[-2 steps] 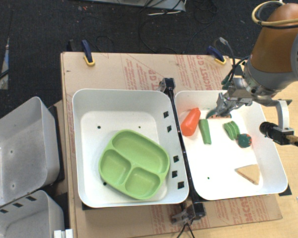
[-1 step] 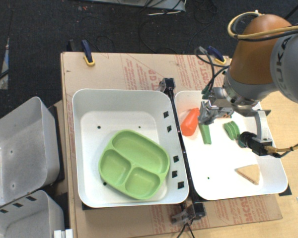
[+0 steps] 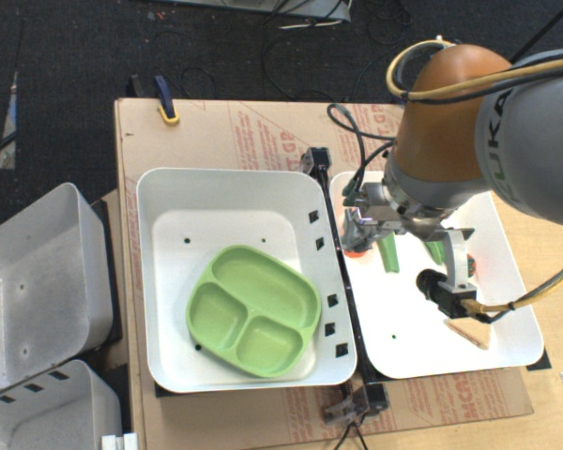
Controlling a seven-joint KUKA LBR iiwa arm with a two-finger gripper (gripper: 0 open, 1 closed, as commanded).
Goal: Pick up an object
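Arm body and orange band cover the upper part of the right bin [image 3: 507, 350]; what lies under them cannot be made out. The gripper [image 3: 368, 225] sits low at that bin's left wall, near the divider between bins; its fingers are hidden in the wrist clutter, so I cannot tell how far open they are or whether they hold anything. A small orange-red object [image 3: 356, 247] shows just below the gripper, partly hidden. A green stick [image 3: 389, 253] lies just beside it, upper end under the wrist. A tan wedge-shaped block [image 3: 469, 331] lies near the bin's lower right, with a black part on the arm's cable touching or overlapping it. The left bin [image 3: 169, 204] holds a green divided plate [image 3: 253, 309], tilted, close to the lower and right walls; open floor remains at upper left.
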